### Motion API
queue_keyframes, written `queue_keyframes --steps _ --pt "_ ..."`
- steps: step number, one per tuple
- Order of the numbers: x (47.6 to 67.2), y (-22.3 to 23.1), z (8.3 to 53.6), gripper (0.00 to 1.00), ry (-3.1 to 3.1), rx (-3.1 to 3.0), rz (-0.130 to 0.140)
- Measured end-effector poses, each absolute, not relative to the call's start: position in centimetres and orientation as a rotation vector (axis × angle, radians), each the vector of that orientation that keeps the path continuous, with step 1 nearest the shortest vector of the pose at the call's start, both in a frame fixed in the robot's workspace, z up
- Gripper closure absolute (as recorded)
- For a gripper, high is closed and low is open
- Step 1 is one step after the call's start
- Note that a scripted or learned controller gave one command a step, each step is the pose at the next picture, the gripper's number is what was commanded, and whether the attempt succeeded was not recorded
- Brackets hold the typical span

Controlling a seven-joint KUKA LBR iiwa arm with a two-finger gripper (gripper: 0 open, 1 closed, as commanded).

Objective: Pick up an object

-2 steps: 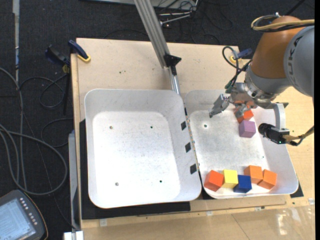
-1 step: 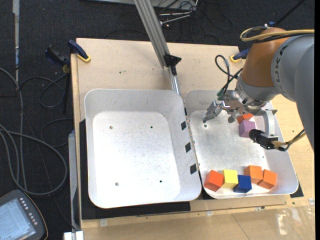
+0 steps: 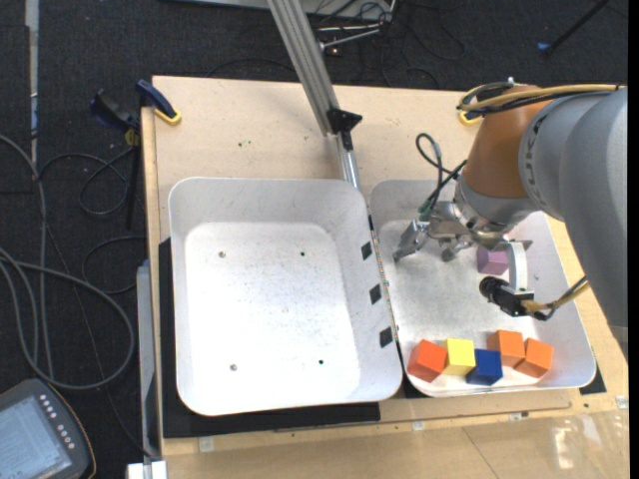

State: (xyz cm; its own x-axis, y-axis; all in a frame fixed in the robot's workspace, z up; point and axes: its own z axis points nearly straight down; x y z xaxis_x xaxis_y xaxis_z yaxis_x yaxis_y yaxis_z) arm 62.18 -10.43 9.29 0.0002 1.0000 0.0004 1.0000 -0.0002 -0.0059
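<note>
Nearest us, along the front wall of the right bin [image 3: 574, 372], we see the candidate objects in a row – orange cube [image 3: 428, 358], yellow cube [image 3: 460, 353], blue cube [image 3: 486, 366], two more orange blocks [image 3: 523, 352]. Behind them a purple block [image 3: 492, 260] lies just beside the gripper [image 3: 431, 240], whose fingers look spread and pinch nothing. We judge the step as approach: the next move calls for centring over one block and descending. The left bin [image 3: 190, 267] sits alongside on the tan bench [image 3: 250, 128]; beyond – dark carpet [image 3: 70, 28] with cables
</note>
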Motion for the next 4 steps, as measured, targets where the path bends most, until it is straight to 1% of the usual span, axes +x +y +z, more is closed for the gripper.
queue_keyframes --steps 1,2,3,4 --pt "62.4 -10.5 10.7 1.00 -2.222 -2.224 -0.002" --pt "62.0 -10.7 17.0 1.00 -2.224 -2.227 -0.006" --pt "62.6 -10.5 23.4 1.00 -2.229 -2.223 -0.007" --pt "62.6 -10.5 23.5 1.00 -2.226 -2.221 -0.002"
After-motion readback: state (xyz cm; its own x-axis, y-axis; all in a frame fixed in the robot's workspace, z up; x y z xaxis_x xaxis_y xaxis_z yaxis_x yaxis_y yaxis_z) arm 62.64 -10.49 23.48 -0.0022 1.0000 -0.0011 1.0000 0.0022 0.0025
